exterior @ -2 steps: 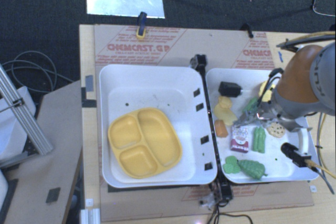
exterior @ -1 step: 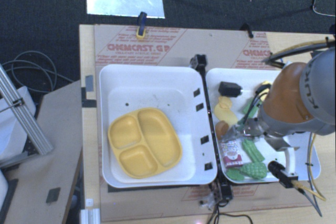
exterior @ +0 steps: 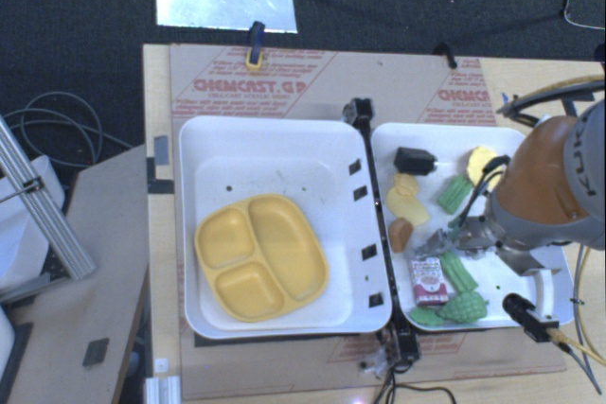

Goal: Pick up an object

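Grey arm (exterior: 554,180) (orange band above wrist) reaches in from right, angled down-left, wrist low.

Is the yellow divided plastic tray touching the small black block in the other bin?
Apart. The camera view shows the yellow divided plastic tray in the left bin and the small black block in the right bin, with both bin walls between them.

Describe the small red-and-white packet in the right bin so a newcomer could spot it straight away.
Start at the right bin, the one the arm reaches into, and go to its near left corner. The red-and-white packet lies flat there, beside the gripper, with a brown piece above it and green pieces to its right and below. It is the one printed, red-and-white thing among plain-coloured shapes.
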{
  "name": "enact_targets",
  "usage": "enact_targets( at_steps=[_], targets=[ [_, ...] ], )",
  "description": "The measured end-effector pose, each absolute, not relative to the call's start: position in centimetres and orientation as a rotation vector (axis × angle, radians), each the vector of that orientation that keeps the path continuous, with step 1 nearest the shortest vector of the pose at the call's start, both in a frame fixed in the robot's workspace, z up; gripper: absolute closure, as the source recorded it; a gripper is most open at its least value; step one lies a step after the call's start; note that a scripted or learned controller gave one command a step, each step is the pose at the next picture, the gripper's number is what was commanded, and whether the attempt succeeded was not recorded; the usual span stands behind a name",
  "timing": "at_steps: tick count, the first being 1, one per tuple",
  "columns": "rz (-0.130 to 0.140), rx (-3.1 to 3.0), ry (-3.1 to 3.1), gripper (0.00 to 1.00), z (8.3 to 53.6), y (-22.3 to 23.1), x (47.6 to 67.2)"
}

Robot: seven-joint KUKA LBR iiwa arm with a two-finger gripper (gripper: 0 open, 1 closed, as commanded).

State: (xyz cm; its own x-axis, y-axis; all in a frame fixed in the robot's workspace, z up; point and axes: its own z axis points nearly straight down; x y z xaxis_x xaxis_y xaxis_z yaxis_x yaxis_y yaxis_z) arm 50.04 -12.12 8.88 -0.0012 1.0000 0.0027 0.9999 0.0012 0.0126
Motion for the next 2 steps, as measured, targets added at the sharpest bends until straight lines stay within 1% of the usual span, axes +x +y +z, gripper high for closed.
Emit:
enact_targets(
  at_steps=[1,2],
  targets=[
    [0.019,2.210,2.215,1.00,10.0,-12.1,50.2],
    [0.014,2.202,2.231,1.00,19.0,-3.9,52.5]
  ],
)
